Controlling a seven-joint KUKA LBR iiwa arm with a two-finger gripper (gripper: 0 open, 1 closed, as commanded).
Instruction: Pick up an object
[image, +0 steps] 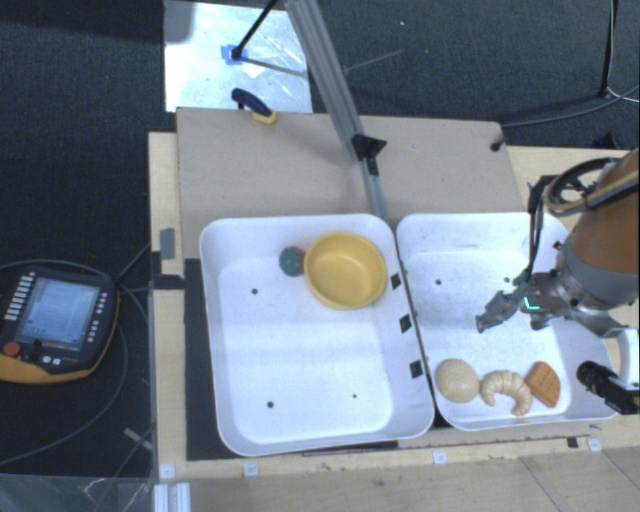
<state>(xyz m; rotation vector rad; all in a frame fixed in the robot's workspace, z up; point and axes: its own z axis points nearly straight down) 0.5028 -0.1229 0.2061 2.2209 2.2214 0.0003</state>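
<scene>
Your pincer (497, 315) hovers above the right bin (470, 232), grip state indiscernible; croissant (507, 389) lies below.

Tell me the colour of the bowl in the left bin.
Yellow; the bowl shows clearly in the camera view.

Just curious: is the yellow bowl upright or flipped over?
Upright: the bowl shows its hollow inside and rim, sitting in the left bin.

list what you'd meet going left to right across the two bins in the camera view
small green ball → yellow bowl → round bun → croissant → orange waffle piece
</scene>
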